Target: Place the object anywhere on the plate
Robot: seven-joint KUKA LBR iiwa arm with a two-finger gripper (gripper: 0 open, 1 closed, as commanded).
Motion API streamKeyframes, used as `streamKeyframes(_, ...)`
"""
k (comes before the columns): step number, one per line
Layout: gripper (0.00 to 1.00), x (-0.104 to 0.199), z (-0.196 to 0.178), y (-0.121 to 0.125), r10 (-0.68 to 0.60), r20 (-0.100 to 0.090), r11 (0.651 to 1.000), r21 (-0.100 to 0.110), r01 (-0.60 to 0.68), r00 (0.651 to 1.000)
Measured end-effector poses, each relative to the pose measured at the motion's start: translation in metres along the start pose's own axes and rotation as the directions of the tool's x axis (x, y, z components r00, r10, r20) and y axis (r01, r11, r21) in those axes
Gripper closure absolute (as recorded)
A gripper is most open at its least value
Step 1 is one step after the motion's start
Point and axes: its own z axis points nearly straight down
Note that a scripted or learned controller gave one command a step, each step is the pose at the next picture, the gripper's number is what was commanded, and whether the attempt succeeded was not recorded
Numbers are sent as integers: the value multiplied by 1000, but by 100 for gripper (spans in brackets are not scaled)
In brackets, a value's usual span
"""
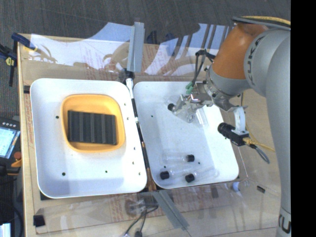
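step: pick phase, nothing on plate yet
gripper: over right bin, grip state unreadable
objects: clear vials, probably, right of plate
next: descend, grasp, carry leftward

A plate is being held in the left bin; small objects are being held in the right bin's near end.

Probably a robotics lab, wooden bench, two white bins, industrial arm, loose cables

Vials crowd the right bin's near edge (its middle lies open).
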Motion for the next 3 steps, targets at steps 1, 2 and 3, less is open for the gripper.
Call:
streamKeyframes(1,100,52,-16,19,-69,-1,998,0,69,998)
streamKeyframes(2,100,79,-21,30,-257,1,966,-1,257,966)
streamKeyframes(3,0,79,-21,30,-257,1,966,-1,257,966)
